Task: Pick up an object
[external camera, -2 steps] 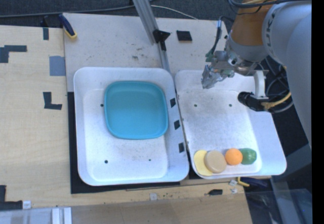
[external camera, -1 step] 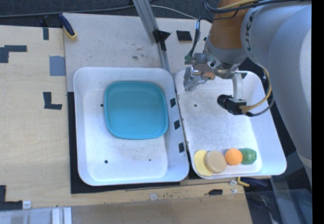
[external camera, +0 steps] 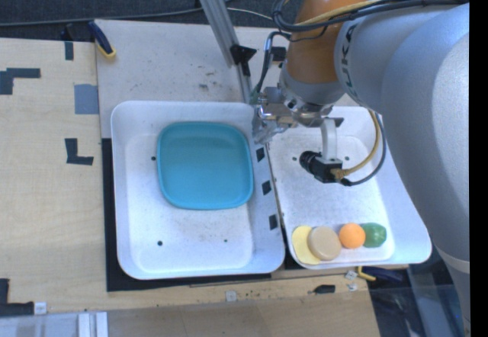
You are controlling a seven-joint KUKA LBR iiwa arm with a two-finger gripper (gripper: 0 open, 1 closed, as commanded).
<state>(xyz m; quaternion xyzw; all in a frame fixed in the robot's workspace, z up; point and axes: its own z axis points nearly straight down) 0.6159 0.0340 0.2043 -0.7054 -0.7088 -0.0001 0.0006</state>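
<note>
Camera view has the arm [external camera: 309, 80] over the bins' far divide; I cannot tell how the jaws stand. I judge nothing picked yet: blue plate [external camera: 204, 165] in the left bin [external camera: 124, 175], orange ball [external camera: 351, 235] at the right bin's [external camera: 385, 190] near edge.

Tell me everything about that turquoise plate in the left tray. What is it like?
The turquoise plate is a rounded square with a shallow raised rim. It is smooth and slightly glossy, and looks like plastic. It lies flat, right way up, on the floor of the left bin, towards the back and close to the bin's right wall.
</note>
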